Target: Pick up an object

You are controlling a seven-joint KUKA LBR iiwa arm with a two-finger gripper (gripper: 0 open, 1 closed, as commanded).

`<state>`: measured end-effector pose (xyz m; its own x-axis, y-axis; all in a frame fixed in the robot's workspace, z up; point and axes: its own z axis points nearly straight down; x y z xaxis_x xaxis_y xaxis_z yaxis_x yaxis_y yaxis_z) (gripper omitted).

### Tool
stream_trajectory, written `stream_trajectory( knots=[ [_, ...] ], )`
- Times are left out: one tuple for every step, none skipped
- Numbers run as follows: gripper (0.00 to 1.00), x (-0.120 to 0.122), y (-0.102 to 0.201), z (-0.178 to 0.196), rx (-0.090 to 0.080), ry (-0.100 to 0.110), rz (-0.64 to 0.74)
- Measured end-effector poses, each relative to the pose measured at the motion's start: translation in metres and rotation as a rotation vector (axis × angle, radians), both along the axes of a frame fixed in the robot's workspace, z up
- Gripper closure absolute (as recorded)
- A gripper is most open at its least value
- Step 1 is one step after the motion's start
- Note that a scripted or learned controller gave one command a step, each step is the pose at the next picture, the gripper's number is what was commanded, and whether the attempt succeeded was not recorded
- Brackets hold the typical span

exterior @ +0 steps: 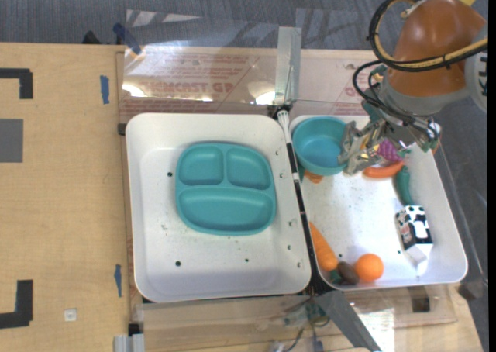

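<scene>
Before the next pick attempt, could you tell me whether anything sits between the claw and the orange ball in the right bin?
Nothing visible does. The claw hangs by the blue bowl; bare bin floor leads to the orange ball.

A teal bowl [319,145] sits upright at upper centre-right of the frame, an orange ball [370,267] and a carrot [322,246] lie lower right, and a black-and-white carton [415,228] rests at right.

Teal tray [225,188], teal bowl [319,145], orange ball [370,267]
</scene>
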<state>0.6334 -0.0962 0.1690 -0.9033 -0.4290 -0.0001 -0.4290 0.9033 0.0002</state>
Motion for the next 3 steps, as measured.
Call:
stream_trajectory(
  knots=[
    [1.0, 0.011, -0.053, -0.072, -0.001, -0.015, 0.235],
    [1.0, -0.006, -0.009, 0.086, -0.003, -0.02, 0.198],
    [1.0, -0.059, -0.013, -0.03, 0.003, 0.003, 0.158]
  ],
)
